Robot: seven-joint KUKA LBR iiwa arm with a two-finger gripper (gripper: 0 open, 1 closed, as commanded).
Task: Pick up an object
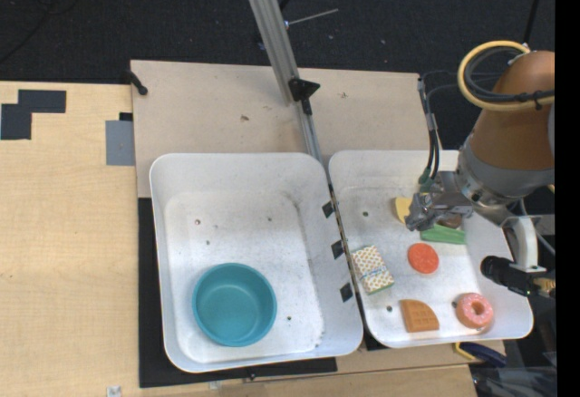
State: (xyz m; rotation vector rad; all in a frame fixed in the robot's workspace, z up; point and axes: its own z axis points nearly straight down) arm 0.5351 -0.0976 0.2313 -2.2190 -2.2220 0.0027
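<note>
The gripper [424, 214] hung low in the right bin [362, 173], over a green block [444, 235] and just beside a yellow piece [401, 208]; whether it was apart or together could not be told. Near the green block lay a red disc [423, 258]; farther off were a patterned box [372, 268], a brown wedge [419, 315] and a pink doughnut [474, 310]. The left bin [181, 178] held a teal bowl [234, 303].
</note>
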